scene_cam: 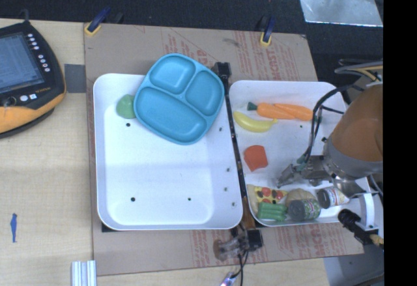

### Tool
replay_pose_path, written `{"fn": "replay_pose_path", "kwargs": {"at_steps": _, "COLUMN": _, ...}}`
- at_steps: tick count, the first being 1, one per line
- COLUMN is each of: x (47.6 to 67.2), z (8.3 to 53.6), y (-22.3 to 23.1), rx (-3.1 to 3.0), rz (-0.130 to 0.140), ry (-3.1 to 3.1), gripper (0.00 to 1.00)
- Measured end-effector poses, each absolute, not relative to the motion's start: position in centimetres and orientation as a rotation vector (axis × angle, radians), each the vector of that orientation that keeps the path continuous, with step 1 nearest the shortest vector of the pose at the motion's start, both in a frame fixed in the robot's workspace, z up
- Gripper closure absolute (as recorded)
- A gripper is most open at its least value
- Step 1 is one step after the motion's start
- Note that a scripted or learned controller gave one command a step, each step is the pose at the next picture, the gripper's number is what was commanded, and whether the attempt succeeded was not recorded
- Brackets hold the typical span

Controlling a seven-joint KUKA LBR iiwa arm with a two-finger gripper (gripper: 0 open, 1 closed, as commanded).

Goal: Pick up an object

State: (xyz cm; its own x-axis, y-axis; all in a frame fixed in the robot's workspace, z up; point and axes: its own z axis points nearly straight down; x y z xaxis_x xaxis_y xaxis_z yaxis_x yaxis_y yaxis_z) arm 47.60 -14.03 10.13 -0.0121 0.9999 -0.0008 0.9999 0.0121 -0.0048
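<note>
Over the right bin (pixel 287 88), toward its lower half, the gripper (pixel 290 174) hangs with its two thin fingers spread apart and nothing between them; the tips point toward the view's left. Nearest thing ahead of the tips is the red block (pixel 255 157), lying to the upper left of the gripper, apart from it, on bare bin floor. Below the gripper, against the bin's near wall, sits a crowded cluster: a printed card (pixel 264 195), a green piece (pixel 272 212), a round grey object (pixel 301 206) and a small bottle (pixel 332 198), touching or overlapping one another. Farther off, near the far wall, a yellow banana (pixel 254 123) and an orange carrot (pixel 285 111) lie with their long axes running roughly left to right across the bin. By judgement, the red block offers the simplest target, since it stands alone and needs only a short advance leftward. In the left bin (pixel 104 167) rests a blue divided plate (pixel 180 98), partly covering a green round thing (pixel 126 106).
</note>
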Motion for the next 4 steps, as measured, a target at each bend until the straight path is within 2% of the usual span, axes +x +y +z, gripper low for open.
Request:
{"fn": "replay_pose_path", "kwargs": {"at_steps": 1, "x": 47.6, "z": 9.2, "y": -12.8, "rx": -2.213, "rz": 0.003, "ry": -2.227, "gripper": 0.0}}
{"fn": "replay_pose_path", "kwargs": {"at_steps": 2, "x": 49.5, "z": 9.1, "y": -12.4, "rx": -2.212, "rz": 0.004, "ry": -2.228, "gripper": 0.0}}
{"fn": "replay_pose_path", "kwargs": {"at_steps": 3, "x": 47.7, "z": 9.1, "y": -11.9, "rx": -2.212, "rz": 0.004, "ry": -2.227, "gripper": 0.0}}
{"fn": "replay_pose_path", "kwargs": {"at_steps": 4, "x": 48.0, "z": 9.1, "y": -10.5, "rx": -2.212, "rz": 0.003, "ry": -2.229, "gripper": 0.0}}
